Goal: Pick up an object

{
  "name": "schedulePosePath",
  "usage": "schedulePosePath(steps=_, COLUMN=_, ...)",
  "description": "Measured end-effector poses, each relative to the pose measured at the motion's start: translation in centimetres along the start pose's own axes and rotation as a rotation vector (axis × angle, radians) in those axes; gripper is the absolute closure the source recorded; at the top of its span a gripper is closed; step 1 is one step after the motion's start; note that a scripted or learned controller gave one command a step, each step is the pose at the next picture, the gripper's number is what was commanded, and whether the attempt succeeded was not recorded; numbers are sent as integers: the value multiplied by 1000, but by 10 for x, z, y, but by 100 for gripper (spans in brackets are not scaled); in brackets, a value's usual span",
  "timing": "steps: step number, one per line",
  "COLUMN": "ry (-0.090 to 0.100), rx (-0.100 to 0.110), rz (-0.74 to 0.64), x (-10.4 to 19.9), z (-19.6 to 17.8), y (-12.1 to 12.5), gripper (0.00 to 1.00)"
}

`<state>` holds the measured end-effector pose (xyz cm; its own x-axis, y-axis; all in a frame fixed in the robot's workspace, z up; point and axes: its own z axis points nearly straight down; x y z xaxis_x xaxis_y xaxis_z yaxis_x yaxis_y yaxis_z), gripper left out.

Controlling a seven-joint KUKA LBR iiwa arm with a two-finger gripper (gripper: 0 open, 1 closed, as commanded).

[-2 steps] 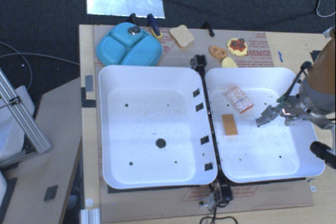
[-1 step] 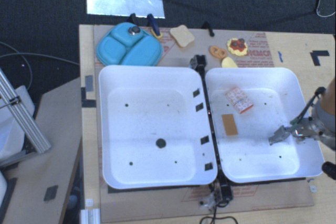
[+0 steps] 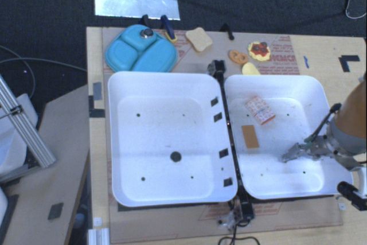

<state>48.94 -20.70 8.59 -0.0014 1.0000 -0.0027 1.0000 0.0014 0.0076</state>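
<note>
Low in the right bin (image 3: 309, 86), the gripper (image 3: 289, 155) grasps nothing visible, its state I cannot tell, and the brown card (image 3: 250, 136), long axis running up-down, lies just up-left of it.

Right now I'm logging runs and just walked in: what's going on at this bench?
A grey arm reaches in from the right, its gripper low over the floor of the right bin, with nothing seen between its fingers. A patterned packet and a brown card lie untouched in that bin, left of the gripper. The left bin has a small dark disc. Toy foods and a blue tray lie behind the bins.
</note>
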Motion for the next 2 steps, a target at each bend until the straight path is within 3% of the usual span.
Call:
schedulePosePath(steps=1, ry=-6, rx=-9, rz=1, x=-2, z=-14, y=3, gripper=100)
schedulePosePath(steps=2, ry=-4, rx=-7, rz=1, x=-1, z=-3, y=1, gripper=100)
